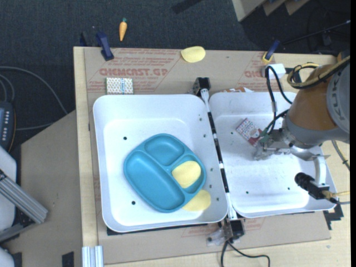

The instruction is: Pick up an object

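The gripper [266, 147] (finger state unclear) seems just beside the small packet [246, 129].

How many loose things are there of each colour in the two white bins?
Blue: 1, the divided plate
Yellow: 2, one piece on the plate, one beside it
Red and white: 1, a small packet
Total: 4

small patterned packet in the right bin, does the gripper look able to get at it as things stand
Probably yes. The packet lies flat on the right bin's floor with nothing on top of it, and the gripper hangs just beside it, low in the same bin.
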{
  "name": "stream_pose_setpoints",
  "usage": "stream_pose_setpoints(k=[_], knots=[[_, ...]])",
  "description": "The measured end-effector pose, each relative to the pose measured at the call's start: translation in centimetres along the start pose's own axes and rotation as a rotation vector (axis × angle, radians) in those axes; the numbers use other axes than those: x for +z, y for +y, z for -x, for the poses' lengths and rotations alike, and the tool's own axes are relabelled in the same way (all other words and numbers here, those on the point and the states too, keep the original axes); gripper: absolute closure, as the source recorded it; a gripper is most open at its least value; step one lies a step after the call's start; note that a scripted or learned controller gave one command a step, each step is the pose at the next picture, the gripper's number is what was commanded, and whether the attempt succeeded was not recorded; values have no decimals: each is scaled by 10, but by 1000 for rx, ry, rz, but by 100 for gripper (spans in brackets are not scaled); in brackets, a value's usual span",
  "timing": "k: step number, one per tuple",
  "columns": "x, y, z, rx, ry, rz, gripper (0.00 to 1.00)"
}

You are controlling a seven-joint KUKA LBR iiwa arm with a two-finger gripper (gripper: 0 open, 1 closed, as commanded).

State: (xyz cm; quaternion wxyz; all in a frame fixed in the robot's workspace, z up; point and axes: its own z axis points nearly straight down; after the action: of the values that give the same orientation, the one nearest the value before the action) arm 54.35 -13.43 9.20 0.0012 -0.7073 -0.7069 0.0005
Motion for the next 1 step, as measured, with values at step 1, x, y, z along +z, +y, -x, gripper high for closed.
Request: stream_pose_setpoints(k=[1], knots=[[-75,5,35,1,-3,6,100]])
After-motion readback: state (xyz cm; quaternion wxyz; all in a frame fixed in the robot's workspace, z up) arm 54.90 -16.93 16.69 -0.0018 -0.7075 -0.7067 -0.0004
